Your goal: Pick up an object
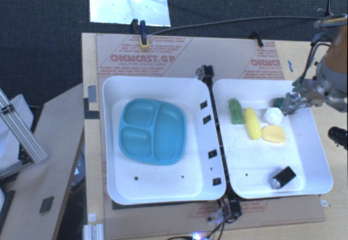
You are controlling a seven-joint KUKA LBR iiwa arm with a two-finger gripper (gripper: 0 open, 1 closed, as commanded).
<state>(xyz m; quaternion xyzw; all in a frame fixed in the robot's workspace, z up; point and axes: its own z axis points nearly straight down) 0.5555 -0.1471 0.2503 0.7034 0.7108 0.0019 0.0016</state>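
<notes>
So you've got the worktop [163, 51] with two white bins on it. The left bin [157, 89] has a big blue divided plate [153, 131] sitting flat in the middle. The right bin [315, 149] is where all the small stuff is, and that's where your arm [334, 73] is reaching in from the right.

Going down in size in that bin: a yellow corn cob [252, 123], a green pickle-looking thing [235, 111] just beside it on the left, a yellow lemon-ish lump [273, 134] just to the right of the corn, a black block [283, 177] well apart near the front edge, and a little white ball [273, 116] near the back right.

The claw [288, 104] is hanging right by the white ball, at its upper right. I can't tell if it's spread or pinched from this angle, and I don't see anything between its tips.

If you're going for the ball, my guess is it's light and probably smooth, so it'll roll or squirt out if you're off-centre. Close across its widest part. Honestly the corn looks like an easier grab; it looks like light plastic, so take it across the middle, short way.
</notes>
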